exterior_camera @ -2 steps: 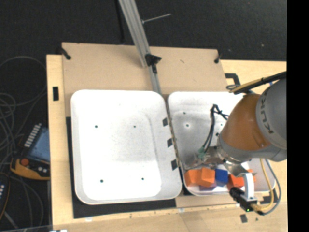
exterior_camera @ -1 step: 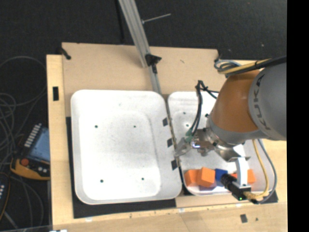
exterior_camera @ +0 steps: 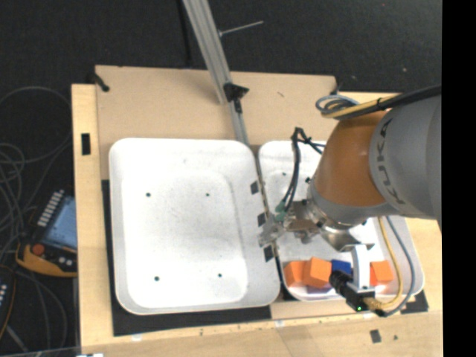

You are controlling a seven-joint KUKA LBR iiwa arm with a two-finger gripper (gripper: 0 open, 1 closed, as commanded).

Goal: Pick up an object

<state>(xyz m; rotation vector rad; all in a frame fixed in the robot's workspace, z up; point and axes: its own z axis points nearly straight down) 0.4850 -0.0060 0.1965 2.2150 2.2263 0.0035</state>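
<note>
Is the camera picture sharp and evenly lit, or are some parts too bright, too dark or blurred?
Camera view: the left bin is bright, nearly washed out, with faint grey smudges; the floor around the bench falls almost black; the arm shades the right bin; the orange blocks look soft-edged, slightly blurred.

A pale wooden bench (exterior_camera: 186,103) stands on a dark, speckled floor (exterior_camera: 89,21). A grey metal rail (exterior_camera: 212,47) slants in from the top edge and crosses the bench's far edge. Left of the bench, loose cables (exterior_camera: 22,147) curl over the floor, and a handheld controller (exterior_camera: 56,233) with a blue screen and orange rim lies near the bench's left edge
</note>
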